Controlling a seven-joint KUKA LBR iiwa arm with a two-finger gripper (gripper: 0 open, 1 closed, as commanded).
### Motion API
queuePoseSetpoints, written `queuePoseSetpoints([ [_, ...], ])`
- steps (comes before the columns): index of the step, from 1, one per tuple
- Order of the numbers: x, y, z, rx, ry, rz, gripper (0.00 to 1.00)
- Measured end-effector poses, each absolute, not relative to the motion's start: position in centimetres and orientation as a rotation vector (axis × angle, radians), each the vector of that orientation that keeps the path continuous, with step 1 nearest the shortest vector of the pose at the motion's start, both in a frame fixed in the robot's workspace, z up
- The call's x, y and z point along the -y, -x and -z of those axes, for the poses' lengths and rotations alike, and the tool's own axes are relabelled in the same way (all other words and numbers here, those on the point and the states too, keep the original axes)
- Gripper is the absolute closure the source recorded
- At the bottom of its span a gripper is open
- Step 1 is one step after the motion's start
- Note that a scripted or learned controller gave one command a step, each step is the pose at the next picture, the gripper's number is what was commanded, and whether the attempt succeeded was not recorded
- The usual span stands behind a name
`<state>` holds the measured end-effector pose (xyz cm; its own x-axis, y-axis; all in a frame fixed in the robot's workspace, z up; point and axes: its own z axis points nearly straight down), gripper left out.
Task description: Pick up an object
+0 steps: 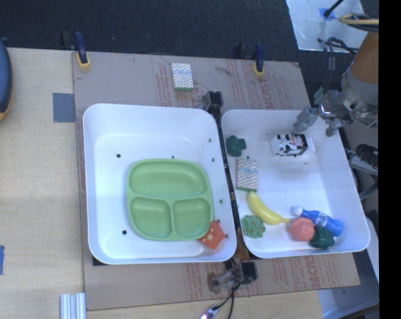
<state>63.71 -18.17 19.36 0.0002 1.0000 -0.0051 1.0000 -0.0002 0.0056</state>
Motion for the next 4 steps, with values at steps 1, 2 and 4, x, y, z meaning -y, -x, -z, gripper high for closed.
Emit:
queuePoseSetpoints([
  [1, 14.0, -60.8, -11.9, -2.235, -2.219, 0.008, 0.00],
  [2, 21.4, -64.9, -14.9, -2.221, -2.215, 0.000, 0.00],
  [4, 3.3, -64.0, -19.3, -2.239, -2.202, -0.005, 0.00],
])
